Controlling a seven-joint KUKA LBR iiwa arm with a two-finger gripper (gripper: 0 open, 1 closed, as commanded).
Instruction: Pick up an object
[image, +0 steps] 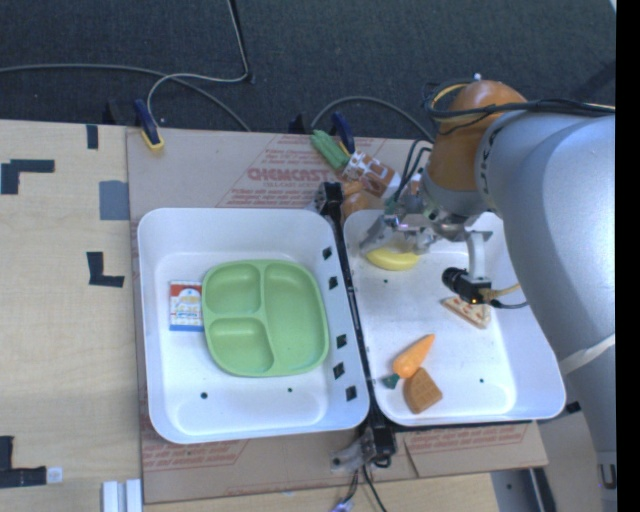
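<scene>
My gripper (400, 238) hangs at the far end of the right bin (500, 400), just above a yellow banana-shaped toy (392, 261). Its two fingers stand apart, one on each side of the toy's top, and nothing is lifted between them. Nearer the bin's right wall lies a toy pizza slice (468, 311). An orange carrot (412, 355) and an orange-brown bread piece (422, 391) rest near the front of the same bin. The arm's orange band (480, 100) and grey body cover the bin's right side.
The left bin (160, 390) holds a green divided plate (266, 316) and a small printed card (185, 305) beside it. A black divider with clips (345, 300) runs between the bins. Cables, clamps and a small packet (365, 175) lie behind the bins.
</scene>
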